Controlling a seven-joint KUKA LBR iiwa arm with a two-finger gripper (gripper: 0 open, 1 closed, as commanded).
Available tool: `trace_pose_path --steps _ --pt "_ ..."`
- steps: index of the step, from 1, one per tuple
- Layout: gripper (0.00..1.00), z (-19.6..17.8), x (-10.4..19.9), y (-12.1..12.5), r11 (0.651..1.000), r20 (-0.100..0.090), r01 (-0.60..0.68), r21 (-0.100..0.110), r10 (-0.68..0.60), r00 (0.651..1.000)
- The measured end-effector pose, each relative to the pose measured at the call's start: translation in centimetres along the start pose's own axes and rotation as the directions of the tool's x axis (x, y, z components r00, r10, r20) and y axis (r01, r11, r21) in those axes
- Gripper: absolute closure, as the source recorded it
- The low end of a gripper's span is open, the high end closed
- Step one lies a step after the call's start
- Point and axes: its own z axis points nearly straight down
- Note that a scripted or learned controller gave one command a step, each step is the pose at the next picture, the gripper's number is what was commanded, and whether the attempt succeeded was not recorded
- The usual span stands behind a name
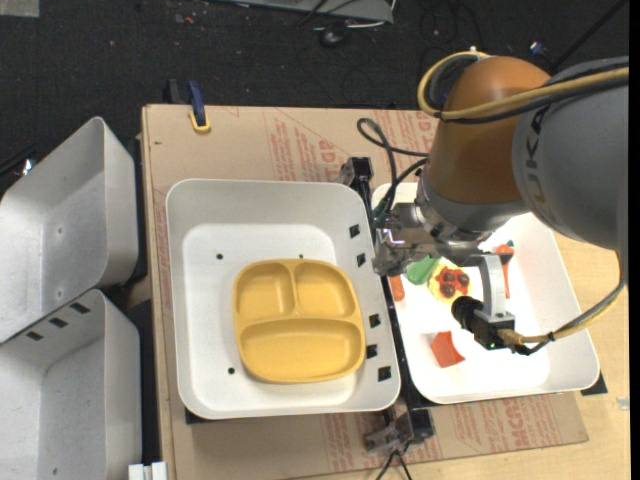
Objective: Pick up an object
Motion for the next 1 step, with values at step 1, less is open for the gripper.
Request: trace_pose_path --steps 1 --pt "1.00 1.62 5.76 -0.77 1.000 0.000 0.000 0.000 0.000 1.000"
